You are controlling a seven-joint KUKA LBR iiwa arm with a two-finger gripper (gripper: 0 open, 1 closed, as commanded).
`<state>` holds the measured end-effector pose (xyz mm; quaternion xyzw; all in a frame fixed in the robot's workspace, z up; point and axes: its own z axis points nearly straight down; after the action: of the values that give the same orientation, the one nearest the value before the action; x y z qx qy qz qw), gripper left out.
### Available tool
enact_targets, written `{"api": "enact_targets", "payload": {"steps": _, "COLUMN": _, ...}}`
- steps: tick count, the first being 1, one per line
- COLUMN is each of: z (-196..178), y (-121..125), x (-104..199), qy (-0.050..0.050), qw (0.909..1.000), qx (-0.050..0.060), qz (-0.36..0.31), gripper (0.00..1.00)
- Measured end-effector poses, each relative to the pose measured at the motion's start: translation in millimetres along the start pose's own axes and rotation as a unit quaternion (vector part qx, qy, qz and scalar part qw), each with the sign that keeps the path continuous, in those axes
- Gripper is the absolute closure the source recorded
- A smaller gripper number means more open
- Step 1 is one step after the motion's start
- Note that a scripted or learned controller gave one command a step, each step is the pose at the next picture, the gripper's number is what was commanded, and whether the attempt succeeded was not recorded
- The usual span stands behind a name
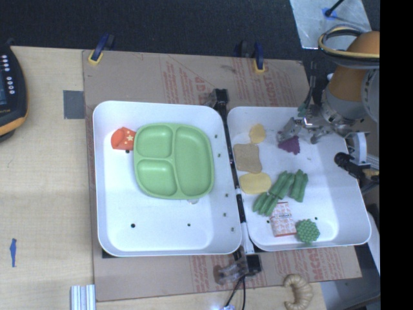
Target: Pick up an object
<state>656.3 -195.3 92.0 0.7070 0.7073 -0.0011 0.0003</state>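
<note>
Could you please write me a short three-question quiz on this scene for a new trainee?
1. True or false: the green divided plate lies in the left bin.
2. Which item is nearest the gripper? A) purple piece B) green knobbly ball C) red item
3. Fill in: the green bean pods lie in the ____ bin.

Key: 1 true; 2 A; 3 right.

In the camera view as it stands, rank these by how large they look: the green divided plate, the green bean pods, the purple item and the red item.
1. green divided plate
2. green bean pods
3. red item and purple item: these look alike in size, so unranked.
</note>
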Motion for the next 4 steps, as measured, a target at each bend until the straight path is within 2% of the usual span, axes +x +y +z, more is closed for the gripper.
{"api": "enact_targets", "payload": {"steps": 1, "z": 0.0, "y": -0.2, "x": 12.5, "qy": 0.001, "qw": 1.0, "qx": 0.002, "qz": -0.002, "gripper": 0.0}}
{"api": "enact_targets", "payload": {"steps": 2, "z": -12.1, "y": 0.6, "x": 11.3, "qy": 0.001, "qw": 1.0, "qx": 0.001, "qz": -0.003, "gripper": 1.0}}
{"api": "enact_targets", "payload": {"steps": 3, "z": -11.8, "y": 0.5, "x": 11.3, "qy": 0.0, "qw": 1.0, "qx": 0.002, "qz": -0.003, "gripper": 0.0}}
{"api": "enact_targets", "payload": {"steps": 4, "z": 0.0, "y": -3.3, "x": 2.2, "qy": 0.001, "qw": 1.0, "qx": 0.002, "qz": -0.001, "gripper": 0.0}}
